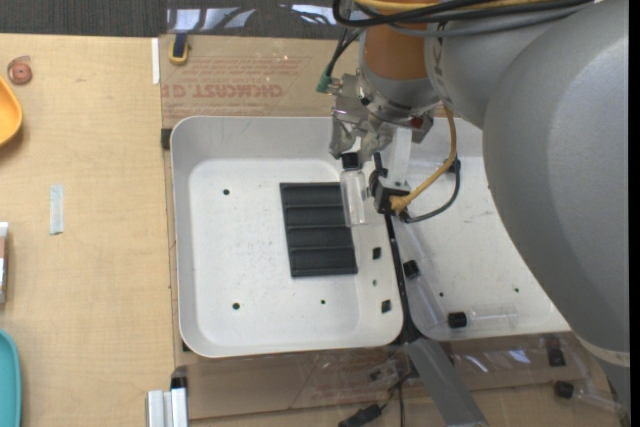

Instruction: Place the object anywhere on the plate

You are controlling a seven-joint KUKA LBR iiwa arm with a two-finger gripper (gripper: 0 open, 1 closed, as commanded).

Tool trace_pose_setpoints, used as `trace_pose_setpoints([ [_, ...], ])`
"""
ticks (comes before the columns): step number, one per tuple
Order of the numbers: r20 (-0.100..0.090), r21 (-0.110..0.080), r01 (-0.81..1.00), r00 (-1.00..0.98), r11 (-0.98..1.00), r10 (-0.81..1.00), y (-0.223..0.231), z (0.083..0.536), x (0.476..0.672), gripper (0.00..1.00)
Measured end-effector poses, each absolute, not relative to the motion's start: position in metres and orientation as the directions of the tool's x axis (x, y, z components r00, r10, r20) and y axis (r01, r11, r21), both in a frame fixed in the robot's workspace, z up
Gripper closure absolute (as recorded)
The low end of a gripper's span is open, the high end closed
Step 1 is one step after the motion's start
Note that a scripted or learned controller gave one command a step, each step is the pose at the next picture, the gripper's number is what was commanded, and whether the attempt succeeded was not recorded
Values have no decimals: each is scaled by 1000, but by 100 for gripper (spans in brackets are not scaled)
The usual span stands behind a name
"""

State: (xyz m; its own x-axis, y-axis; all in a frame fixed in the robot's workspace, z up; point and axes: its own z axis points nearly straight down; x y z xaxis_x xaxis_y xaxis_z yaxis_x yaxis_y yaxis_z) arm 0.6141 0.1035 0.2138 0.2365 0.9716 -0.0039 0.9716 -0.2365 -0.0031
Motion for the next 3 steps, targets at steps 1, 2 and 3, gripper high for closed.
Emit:
trace_pose_setpoints([
  [1,-4,-5,976,220,-220,976,146,185,603,100],
  [2,-4,-2,1000,9,-9,1000,153,284,611,100],
  [3,-3,-5,997,-82,82,997,205,241,556,100],
])
